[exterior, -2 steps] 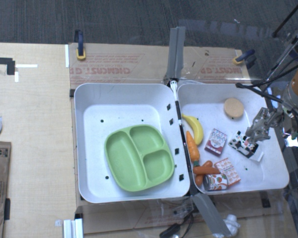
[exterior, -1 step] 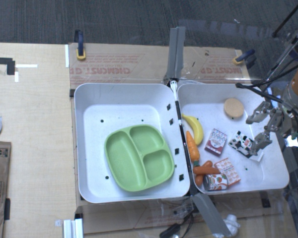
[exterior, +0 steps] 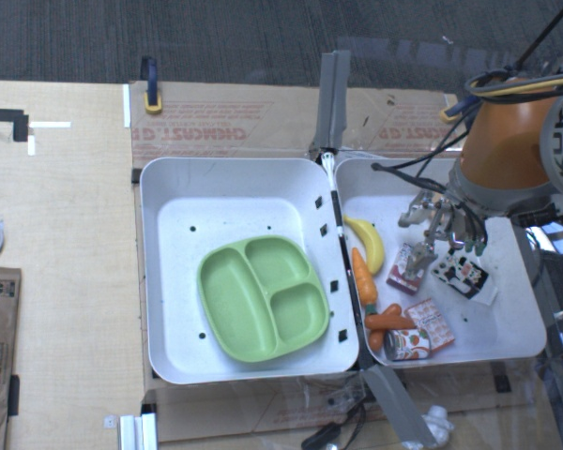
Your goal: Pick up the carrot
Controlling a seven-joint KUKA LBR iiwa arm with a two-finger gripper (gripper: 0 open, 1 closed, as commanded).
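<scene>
An orange carrot (exterior: 362, 279) lies along the left wall of the right bin (exterior: 521, 345), just below a yellow banana (exterior: 368, 242). A second, shorter orange carrot piece (exterior: 387, 322) lies crosswise at its lower end. My gripper (exterior: 446, 237) hangs over the middle of the right bin, to the right of the carrot and apart from it. It is above a reddish packet (exterior: 408, 268) and a black-and-white packet (exterior: 462, 275). Nothing shows in its grasp.
A green divided plate (exterior: 263, 298) sits in the left bin (exterior: 169, 214). Small cartons (exterior: 418, 337) lie at the right bin's front, close to the carrot pieces. A grey divider post (exterior: 334, 101) stands behind the bins. Cables (exterior: 507, 82) trail over the arm.
</scene>
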